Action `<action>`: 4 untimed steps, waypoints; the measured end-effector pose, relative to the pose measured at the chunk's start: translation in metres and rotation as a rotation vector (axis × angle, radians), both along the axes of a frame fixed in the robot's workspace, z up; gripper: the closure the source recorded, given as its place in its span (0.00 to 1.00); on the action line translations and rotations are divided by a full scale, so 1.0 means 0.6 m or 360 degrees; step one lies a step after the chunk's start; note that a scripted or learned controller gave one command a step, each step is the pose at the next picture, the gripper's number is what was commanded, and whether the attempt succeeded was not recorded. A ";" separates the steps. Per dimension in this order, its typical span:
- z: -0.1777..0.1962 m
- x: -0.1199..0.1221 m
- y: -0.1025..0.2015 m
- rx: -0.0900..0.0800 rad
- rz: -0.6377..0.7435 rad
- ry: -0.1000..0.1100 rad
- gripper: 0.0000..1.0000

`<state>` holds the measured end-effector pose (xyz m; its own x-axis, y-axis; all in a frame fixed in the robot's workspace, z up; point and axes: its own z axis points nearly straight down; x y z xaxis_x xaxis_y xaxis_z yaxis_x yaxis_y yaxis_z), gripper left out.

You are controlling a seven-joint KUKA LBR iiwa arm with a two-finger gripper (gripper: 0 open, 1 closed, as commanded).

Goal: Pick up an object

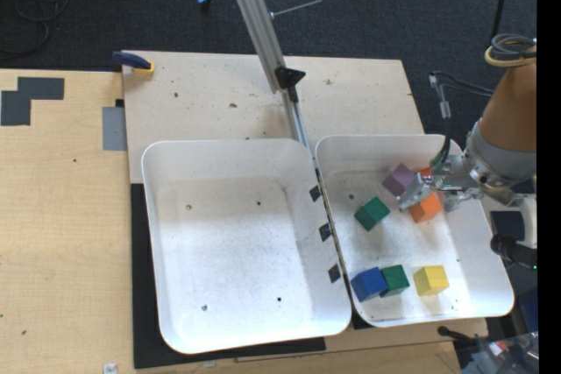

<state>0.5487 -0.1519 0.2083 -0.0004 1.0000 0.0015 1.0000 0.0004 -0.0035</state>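
Orange cube (427, 208), small and block-like, sits in the right white bin (491, 293), upper right part, touching or right under the metal tip of the two-finger gripper (419, 194). Cannot tell how the pincer stands: the tip is small and blurred against the cube, so whether it clamps the orange cube or merely rests beside it is unclear. Cube looks to be on the bin floor or barely off it, cannot tell which. Just left of the gripper tip lies a purple block (400, 180), close to it, possibly touching. Further left and slightly lower is a tilted green cube (372, 213), apart from the gripper. Along the near edge of the same bin: blue cube (369, 283) and a second, darker green cube (395, 278) touching each other, then a yellow cube (430, 279) just beside them to the right. Grey arm with orange band (510, 114) enters from the right edge, wrist low over the bin. Left white bin (158, 188) lies beside it across the shared divider. Judgement: task at the grasp stage, gripper lowered onto the orange cube; no lift visible, so securing and raising an object is left to do.
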 end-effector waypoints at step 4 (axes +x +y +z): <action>-0.194 -0.010 0.011 -0.0001 -0.0006 -0.0002 0.00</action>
<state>0.5426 -0.1453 0.0920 0.0036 1.0000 0.0010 1.0000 -0.0036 -0.0020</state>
